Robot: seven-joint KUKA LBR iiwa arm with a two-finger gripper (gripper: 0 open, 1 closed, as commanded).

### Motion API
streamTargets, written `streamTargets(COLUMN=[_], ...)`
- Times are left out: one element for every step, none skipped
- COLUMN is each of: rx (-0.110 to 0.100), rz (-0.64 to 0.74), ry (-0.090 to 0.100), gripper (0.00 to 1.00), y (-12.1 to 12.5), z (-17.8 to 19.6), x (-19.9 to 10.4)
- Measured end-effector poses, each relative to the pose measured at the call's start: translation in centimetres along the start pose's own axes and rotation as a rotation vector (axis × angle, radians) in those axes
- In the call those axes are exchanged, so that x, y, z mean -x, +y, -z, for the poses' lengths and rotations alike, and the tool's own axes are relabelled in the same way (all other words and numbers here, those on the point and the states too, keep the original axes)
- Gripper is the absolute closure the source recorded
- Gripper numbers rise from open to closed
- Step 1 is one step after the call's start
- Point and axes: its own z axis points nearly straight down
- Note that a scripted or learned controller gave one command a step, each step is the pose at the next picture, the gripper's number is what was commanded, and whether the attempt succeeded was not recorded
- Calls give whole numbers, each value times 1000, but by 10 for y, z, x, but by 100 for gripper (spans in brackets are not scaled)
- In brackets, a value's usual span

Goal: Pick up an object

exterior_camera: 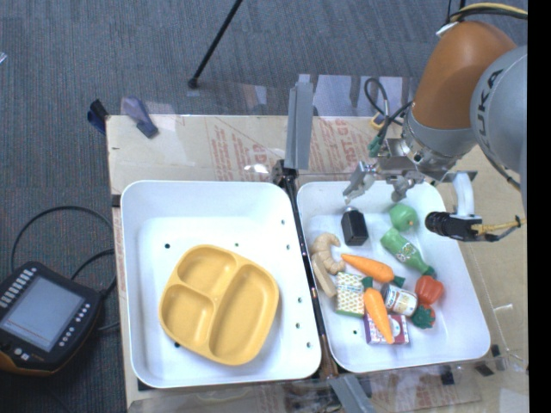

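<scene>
My gripper (pixel 380 188) hangs over the back of the right bin (pixel 465 317), open, with nothing between its fingers. One fingertip (pixel 355 188) is above a small black block (pixel 354 227); the other is near a round green toy (pixel 402 216). Farther forward in the bin lie a green bottle (pixel 403 248), two orange carrots (pixel 368 268) (pixel 375 315), a tan knobbly piece (pixel 325 261), a small patterned box (pixel 349 293), a little jar (pixel 399 299) and a red tomato (pixel 430 291).
The left bin (pixel 146 231) holds a yellow three-part tray (pixel 220 302). A grey upright post (pixel 297 132) stands behind the seam between the bins. A handheld pendant (pixel 39 312) lies on the floor at the left.
</scene>
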Motion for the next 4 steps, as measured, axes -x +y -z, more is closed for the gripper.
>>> streamTargets(rx=[-4, -2, -9, 3], rz=[14, 113, 106, -320], ry=[2, 2, 6, 0], gripper=[0, 0, 100, 100], y=[-80, -132, -133, -130], z=[-141, -143, -138, -20], x=[20, 45, 46, 34])
